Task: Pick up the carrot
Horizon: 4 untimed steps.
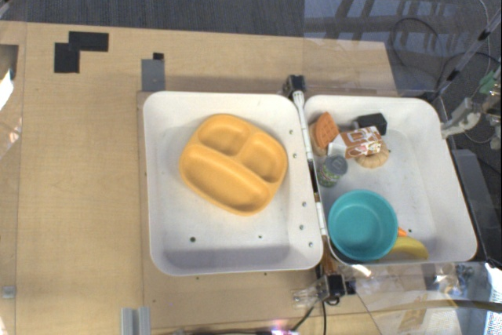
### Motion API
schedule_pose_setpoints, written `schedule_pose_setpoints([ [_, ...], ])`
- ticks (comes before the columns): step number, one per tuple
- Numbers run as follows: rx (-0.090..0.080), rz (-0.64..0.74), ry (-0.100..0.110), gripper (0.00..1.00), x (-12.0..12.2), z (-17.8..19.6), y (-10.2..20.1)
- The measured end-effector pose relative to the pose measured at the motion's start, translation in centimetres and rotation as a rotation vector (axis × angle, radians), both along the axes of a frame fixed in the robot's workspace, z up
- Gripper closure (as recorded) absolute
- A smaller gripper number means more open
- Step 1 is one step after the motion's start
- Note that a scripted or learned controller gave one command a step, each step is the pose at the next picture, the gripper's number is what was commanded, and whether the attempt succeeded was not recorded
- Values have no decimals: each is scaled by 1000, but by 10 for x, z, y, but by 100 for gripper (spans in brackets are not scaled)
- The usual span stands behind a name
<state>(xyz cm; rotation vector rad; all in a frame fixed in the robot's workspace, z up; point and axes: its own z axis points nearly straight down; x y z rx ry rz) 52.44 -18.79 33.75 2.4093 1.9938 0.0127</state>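
Bench front first: we see a teal bowl (361, 224) sitting at the near edge of the right bin (447, 192), and just beside its right rim a small orange tip (402, 231) pokes out above a yellow, banana-like piece (410, 248). We take that tip for the carrot, most of it hidden under or behind the bowl, though too little shows to be sure. Further back in the same bin lie a grey-green can (331, 169), a round biscuit (376, 159), a small red-and-white pack (360, 143), a black block (370, 122) and an orange-brown pastry-like piece (323, 133) against the dividing wall. The pack carries print, as does the can, but none of it is legible to us. Across the divider, the left bin (169, 247) holds a yellow divided plate (234, 162) near its middle. Beyond both bins, black tape marks (78, 50) sit on the far left of the bench. We judge the pick not yet begun: nothing is lifted, and the approach is the step in hand. What state the gripper is in we cannot tell. The next move calls for a descent into the tight gap between bowl and yellow piece, closing on the orange tip alone without catching the bowl's rim.
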Motion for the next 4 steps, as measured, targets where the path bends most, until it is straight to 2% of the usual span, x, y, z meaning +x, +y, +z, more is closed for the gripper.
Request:
schedule_pose_setpoints([
  [1,3,-156,1,0,2,100,-7],
  [2,1,-143,-2,100,4,110,-6],
  [3,2,-142,-1,0,4,110,-6],
  [4,6,-124,8,0,65,101,11],
])
